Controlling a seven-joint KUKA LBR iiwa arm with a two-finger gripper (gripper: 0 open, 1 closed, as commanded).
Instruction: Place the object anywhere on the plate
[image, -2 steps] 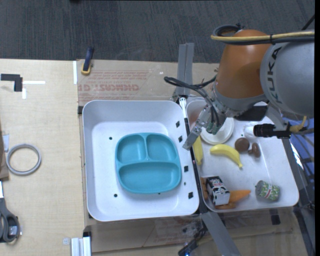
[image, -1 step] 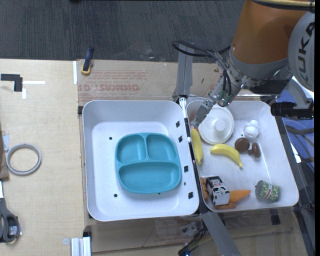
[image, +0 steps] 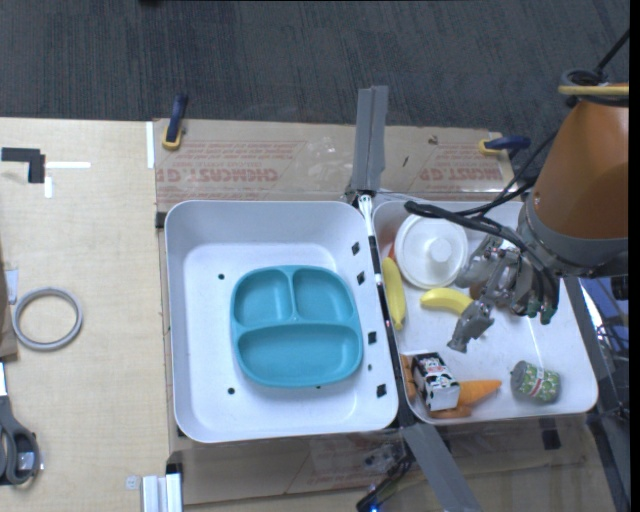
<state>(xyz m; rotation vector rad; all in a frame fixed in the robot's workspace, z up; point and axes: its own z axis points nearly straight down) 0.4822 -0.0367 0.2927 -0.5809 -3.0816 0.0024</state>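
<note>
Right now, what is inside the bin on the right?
The right bin holds a white bowl, two bananas, a carrot, a small box and a green can. The gripper covers whatever lies beneath it.

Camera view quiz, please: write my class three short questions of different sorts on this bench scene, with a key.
1. True or false: the blue plate lies in the left bin.
2. Which sits nearest the gripper? A) white cup B) small banana C) green can
3. Fill in: the carrot lies beside the small ___ carton.

Key: 1 true; 2 B; 3 black-and-white.
</note>
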